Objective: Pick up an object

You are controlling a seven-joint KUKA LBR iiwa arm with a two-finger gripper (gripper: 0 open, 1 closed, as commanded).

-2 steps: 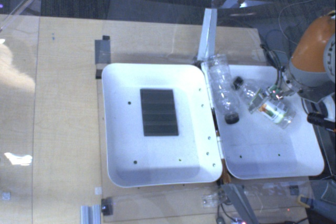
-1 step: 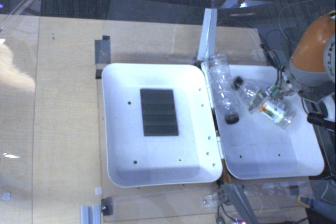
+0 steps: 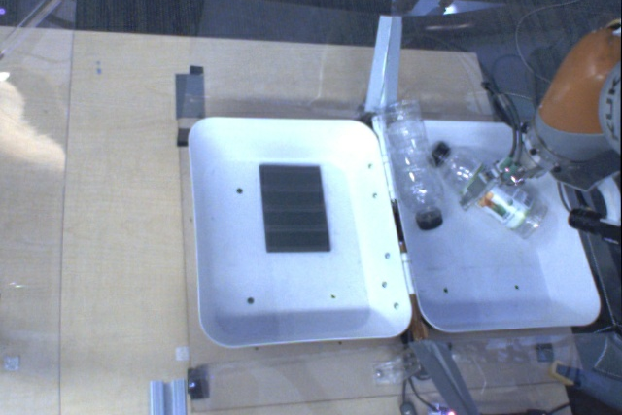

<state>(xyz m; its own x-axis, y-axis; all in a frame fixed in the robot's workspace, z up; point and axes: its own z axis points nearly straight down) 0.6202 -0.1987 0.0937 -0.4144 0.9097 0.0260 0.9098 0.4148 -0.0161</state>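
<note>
Over the right bin (image 3: 544, 296), near its upper right part, the gripper (image 3: 509, 172) hung from the grey arm (image 3: 583, 102) with its orange band, which entered from the right side of the view. Whether the gripper was released or clenched could not be told, as its tip was small and blurred against clear plastic. Just below and beside the gripper lay a small clear bottle (image 3: 507, 206) (bearing a green and orange label), tilted on the bin floor; it appeared to touch or nearly touch the gripper, but a grasp could not be confirmed. To the left of the gripper lay a larger clear plastic bottle (image 3: 410, 160), stretched along the left wall of the same bin, its dark cap (image 3: 429, 220) at the lower end. Between that bottle and the gripper sat a small dark object (image 3: 440, 152) and some further clear plastic (image 3: 464, 175), whose shape was hard to make out. Well to the left of the gripper, in the left bin (image 3: 224, 238), a dark rectangular block (image 3: 294, 208) lay flat near the middle, apart from every wall. Both bins rested side by side on the wooden worktop (image 3: 107, 209), their inner edges almost touching.
</note>
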